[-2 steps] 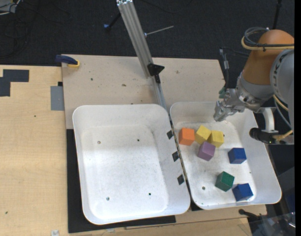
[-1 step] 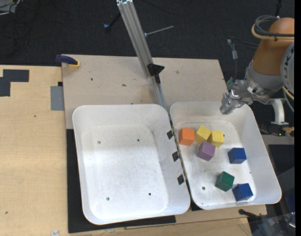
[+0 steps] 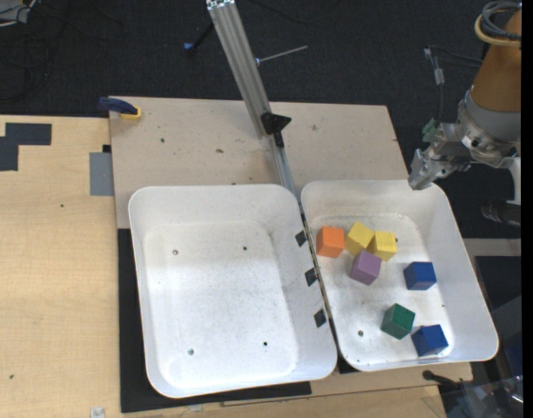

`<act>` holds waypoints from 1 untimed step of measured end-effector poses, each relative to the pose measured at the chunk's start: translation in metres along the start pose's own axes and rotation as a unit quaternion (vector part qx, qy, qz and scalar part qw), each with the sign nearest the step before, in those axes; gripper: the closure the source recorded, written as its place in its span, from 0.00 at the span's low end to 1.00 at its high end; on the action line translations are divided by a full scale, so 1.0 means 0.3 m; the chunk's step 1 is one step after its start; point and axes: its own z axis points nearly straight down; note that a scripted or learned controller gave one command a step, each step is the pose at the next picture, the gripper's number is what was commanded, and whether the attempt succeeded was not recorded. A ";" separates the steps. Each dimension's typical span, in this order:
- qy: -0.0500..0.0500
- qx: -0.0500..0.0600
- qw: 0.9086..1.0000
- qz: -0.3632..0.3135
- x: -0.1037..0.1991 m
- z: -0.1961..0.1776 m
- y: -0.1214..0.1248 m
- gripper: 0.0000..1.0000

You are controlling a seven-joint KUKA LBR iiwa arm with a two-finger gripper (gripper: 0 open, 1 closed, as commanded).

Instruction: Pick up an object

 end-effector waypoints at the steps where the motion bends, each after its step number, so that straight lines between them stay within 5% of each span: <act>1: 0.001 0.001 1.000 -0.001 -0.003 -0.051 0.001 1.00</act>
